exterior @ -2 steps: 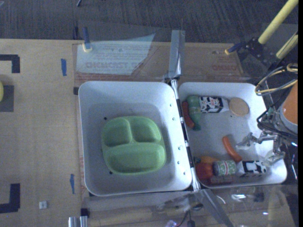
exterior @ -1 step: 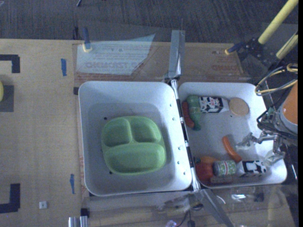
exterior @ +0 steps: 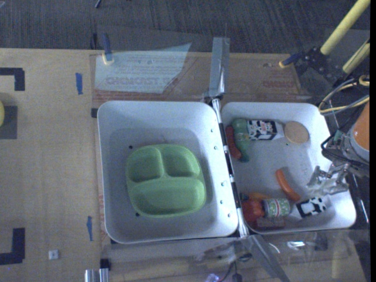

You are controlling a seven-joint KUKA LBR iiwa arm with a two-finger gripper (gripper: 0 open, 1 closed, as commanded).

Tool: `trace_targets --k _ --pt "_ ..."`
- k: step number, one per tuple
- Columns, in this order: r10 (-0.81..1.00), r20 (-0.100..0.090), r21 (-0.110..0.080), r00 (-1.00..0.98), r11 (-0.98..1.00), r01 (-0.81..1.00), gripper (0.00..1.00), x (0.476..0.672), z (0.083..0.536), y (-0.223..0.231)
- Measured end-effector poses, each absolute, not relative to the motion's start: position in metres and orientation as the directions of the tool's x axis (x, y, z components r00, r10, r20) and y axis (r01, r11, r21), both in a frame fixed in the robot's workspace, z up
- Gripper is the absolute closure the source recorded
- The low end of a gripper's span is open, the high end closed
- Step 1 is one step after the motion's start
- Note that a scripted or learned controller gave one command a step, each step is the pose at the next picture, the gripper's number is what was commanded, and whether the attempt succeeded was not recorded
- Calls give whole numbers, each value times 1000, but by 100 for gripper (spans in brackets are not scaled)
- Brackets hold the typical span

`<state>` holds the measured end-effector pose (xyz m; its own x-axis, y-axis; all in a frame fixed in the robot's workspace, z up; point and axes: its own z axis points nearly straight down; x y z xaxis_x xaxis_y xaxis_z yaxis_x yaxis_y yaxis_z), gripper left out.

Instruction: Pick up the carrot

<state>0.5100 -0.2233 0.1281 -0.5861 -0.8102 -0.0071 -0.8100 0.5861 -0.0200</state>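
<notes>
You have two white bins side by side on the wooden bench. The left bin [exterior: 111,157] sits well away from the gripper and holds one thing: a green plate [exterior: 166,180] with three sections, lying flat in the middle.

The right bin [exterior: 267,109] is the one the gripper is at. It holds many small things. Near its far wall lies a little carton [exterior: 261,129] with black and white cow spots, with a green thing touching its end and a round tan disc [exterior: 296,133] just beside it on the gripper's side. A red thing lies along the wall shared with the left bin. Along the near wall sit a red and orange toy, a small bottle [exterior: 276,207] lying on its side, and a small black and white box [exterior: 311,206].

The gripper [exterior: 330,180] hangs at the right edge of this bin, just above the floor, with the arm's orange band [exterior: 361,128] above it at the picture's edge. The metal parts are blurry, so you cannot tell how the gripper is set, and nothing shows inside it.

The carrot [exterior: 286,184] lies flat on the bin floor, near the gripper and to its left, apart from it. It is slanted. One end points toward the middle of the bin and the far wall, the other toward the black and white box.
</notes>
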Motion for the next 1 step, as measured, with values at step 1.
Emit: trace_targets --k 1 --pt "-795 -5 -4 -607 607 -795 100 507 184 -222"
